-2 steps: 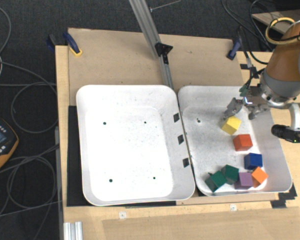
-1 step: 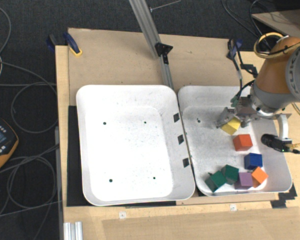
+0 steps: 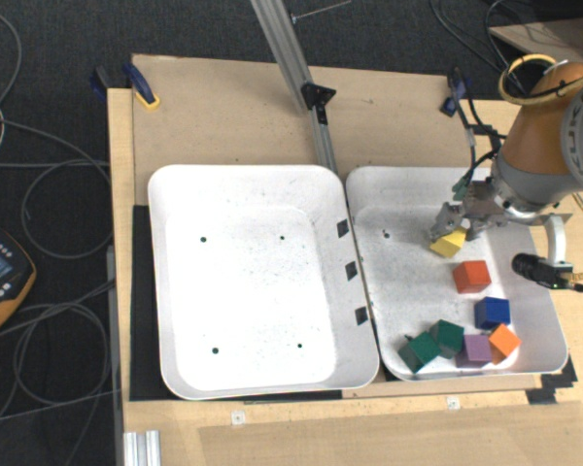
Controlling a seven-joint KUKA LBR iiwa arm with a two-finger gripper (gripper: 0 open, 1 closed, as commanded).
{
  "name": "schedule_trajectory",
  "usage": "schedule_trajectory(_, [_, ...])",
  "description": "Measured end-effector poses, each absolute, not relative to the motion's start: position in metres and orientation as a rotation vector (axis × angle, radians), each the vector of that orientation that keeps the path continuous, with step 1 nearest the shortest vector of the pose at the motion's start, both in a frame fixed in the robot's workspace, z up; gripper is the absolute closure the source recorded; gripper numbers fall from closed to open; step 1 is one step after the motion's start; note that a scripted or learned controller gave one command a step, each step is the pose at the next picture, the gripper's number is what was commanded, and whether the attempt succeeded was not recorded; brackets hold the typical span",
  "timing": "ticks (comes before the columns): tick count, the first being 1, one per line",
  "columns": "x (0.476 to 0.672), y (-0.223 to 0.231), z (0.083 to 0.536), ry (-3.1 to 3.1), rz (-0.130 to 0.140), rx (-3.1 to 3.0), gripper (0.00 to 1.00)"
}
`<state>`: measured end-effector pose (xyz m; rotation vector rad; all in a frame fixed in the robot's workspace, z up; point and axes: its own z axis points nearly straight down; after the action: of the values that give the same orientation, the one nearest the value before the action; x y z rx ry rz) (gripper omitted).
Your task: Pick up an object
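**Pincer Down at the Yellow Block**

The pincer (image 3: 457, 225) was low in the right bin (image 3: 398, 197), near the bin's back half. Its dark fingers pointed down and to the left. The yellow block (image 3: 448, 244) sat right at the tips, touching them or almost touching them. I could not tell if the fingers were apart or together, and I could not tell if the block was between them or just beside them. So I would not say the block was held.

Behind the pincer rose the grey and orange arm (image 3: 539, 139), coming in from the right.

A little way off from the yellow block lay a red block (image 3: 472, 276). Nearer the front edge of the bin sat a blue block (image 3: 492, 312), an orange block (image 3: 504, 339), a purple block (image 3: 477, 349) and two green blocks (image 3: 434, 344), all bunched close. The left bin (image 3: 175, 289) was beside the right one, and both rested on the counter (image 3: 223, 115).

The step looked like the grab itself: the pincer was at the block, and the lift was not done yet. The next move would need the fingers to close well on both sides of the yellow block, then go straight up. The block sat tilted, so it might slip or get pushed away.
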<state>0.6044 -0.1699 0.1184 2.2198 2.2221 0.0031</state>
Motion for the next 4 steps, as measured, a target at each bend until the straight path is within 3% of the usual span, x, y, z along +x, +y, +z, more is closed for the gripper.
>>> schedule_trajectory(2, [0.594, -0.179, 0.213, 2.217, 0.004, 2.218, 1.00])
schedule_trajectory(3, [0.598, -0.178, 0.277, 2.218, 0.006, 2.214, 1.00])
schedule_trajectory(4, [0.586, -0.126, 0.284, 2.230, 0.002, 2.216, 1.00])
